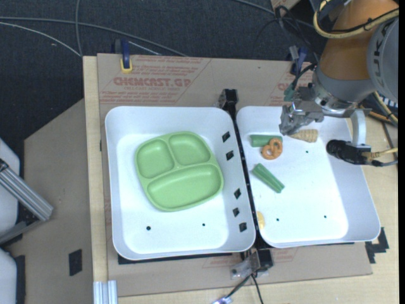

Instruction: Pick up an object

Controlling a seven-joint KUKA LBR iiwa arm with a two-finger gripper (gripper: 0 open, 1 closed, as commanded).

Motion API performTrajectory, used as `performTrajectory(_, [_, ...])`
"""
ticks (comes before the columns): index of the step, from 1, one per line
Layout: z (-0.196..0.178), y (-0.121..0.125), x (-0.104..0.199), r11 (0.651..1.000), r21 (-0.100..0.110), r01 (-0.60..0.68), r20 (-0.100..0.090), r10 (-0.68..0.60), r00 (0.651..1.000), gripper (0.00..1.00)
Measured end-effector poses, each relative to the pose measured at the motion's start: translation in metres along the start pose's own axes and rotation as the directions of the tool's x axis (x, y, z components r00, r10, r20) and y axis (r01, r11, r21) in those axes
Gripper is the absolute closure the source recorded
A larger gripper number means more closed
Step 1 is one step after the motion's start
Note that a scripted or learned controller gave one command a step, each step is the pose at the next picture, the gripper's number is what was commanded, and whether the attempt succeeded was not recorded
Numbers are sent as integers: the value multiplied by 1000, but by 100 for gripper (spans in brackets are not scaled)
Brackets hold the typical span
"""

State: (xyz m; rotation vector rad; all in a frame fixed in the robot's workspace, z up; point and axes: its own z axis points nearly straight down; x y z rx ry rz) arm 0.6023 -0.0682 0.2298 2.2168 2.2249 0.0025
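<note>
In the upper right of the frame, the gripper [296, 123] hovers over the right bin [329, 214]. A pretzel [272, 149] lies just below-left; its fingers' state cannot be told.

My arm [364, 43] is grey with a rounded orange band above the wrist. Yellow and black cables loop at twelve o'clock of it. My jaws' metal housing [301, 116] is silver-grey.

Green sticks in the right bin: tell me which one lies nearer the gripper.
The short green stick, beside the pretzel, just left of the gripper. The long green stick lies lower, toward mid-bin.
</note>
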Motion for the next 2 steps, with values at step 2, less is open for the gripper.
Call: performTrajectory(2, [19,0,110,1000,5,1,-2,-1,1000,100])
